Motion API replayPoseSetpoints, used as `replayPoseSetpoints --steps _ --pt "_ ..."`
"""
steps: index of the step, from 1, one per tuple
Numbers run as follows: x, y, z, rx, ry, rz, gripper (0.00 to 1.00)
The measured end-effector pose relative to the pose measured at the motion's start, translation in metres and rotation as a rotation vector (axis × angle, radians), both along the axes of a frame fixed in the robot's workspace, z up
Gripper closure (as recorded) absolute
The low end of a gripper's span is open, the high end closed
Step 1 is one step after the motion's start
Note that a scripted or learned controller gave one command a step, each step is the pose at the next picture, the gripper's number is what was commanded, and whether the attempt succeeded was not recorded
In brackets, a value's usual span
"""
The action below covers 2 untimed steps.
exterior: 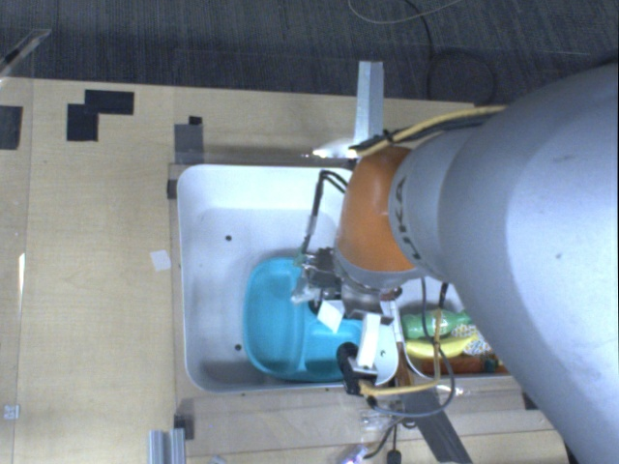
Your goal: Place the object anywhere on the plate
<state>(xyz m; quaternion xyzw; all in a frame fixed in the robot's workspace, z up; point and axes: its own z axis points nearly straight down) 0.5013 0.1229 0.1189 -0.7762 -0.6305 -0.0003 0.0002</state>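
A: Which step are you on?

B: My read is the placing end. Your gripper (322, 293) is directly over the right-hand part of the blue round plastic plate (271, 322), close above it. The grey arm with the orange band (372, 220) covers it, so I cannot tell whether the gripper is open, closed or carrying anything.

A: Where's the object, then?

B: Not confirmed. The part of the plate you can see is bare blue. Just past the plate's right edge, partly under the arm, lies a yellow and green object (440, 325), which is the likeliest candidate. A reddish-brown item (469, 363) is touching or just beside it. You can't settle which one is the task's thing from here.

A: Next move?

B: If the gripper is carrying, you want a release well inside the plate's rim, then a straight lift. If it isn't, you need a pick past the plate's right edge first. The wall of the shallow white bin (208, 225) runs just beside the plate's near edge, so mind that on the way out.
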Motion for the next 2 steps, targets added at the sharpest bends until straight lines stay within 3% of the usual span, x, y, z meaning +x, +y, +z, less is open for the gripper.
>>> replayPoseSetpoints --steps 1,2 --pt "-0.002 -0.06 0.167 0.0 -0.006 -0.006 0.0" --pt "-0.014 -0.077 0.087 0.0 -0.002 -0.089 0.0"
